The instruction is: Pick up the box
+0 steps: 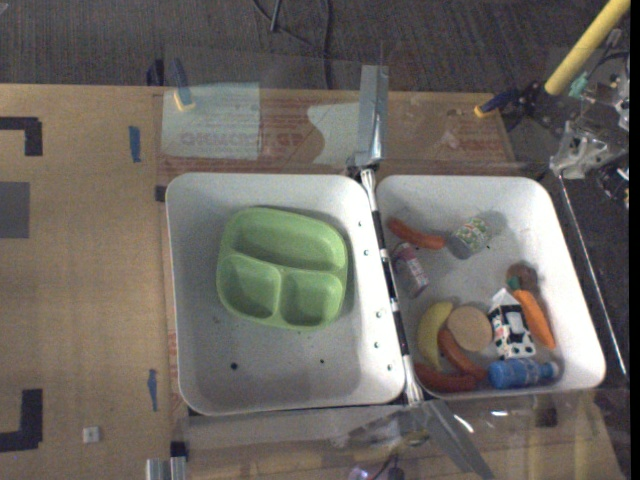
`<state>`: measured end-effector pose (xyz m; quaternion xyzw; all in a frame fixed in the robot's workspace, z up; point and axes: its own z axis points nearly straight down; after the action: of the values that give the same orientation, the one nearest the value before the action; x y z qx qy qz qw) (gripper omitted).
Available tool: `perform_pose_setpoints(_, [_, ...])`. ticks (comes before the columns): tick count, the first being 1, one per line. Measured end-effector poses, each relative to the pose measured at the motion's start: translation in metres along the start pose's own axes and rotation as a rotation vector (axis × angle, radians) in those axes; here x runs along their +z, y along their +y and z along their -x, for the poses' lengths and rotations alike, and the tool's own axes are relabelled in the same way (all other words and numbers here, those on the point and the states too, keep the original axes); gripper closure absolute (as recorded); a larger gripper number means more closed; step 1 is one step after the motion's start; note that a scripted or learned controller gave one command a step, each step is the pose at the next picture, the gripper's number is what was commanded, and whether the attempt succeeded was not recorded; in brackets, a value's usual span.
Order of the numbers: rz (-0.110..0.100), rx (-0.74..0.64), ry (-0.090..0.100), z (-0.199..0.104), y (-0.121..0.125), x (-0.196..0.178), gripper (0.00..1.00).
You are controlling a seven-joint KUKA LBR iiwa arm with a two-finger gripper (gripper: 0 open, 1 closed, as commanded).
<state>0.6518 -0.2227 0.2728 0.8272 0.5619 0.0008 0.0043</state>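
Leftmost on the bench, black tape marks and a few blue tape strips sit on the brown board (80,268), and a clear plastic sheet (270,118) above the bins carries faint reddish lettering too blurred to read. Next comes the left bin (190,368), which holds a green divided tray (284,266) with three compartments, lying a little above the bin's middle.

Across the metal seam where the two bins meet, the right bin (560,228) is crowded. Just right of the seam lies a small dark bottle (410,269) with an illegible label, and above it an orange sausage-shaped piece (415,234). A greenish can (469,235) lies on its side to the right of that.

Lower in the right bin, a yellow banana (433,330) touches a tan round disc (469,327). The box (508,326), a small carton printed in black-and-white patches with an orange top, stands just right of the disc, hemmed in on every side: a carrot (536,315) leans against its right side, a blue bottle (522,373) lies just below it, and red sausage pieces (450,366) curve along the bin's lower edge to its left. No writing on the box can be made out.

Well above and right of the right bin, the gripper (585,143) hangs beside a yellow rod (590,38); whether it is released or clenched cannot be told.
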Motion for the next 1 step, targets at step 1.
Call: perform_pose_setpoints(1, [0.003,-0.001,-0.001,-0.0001,0.0010,-0.0104,1.00])
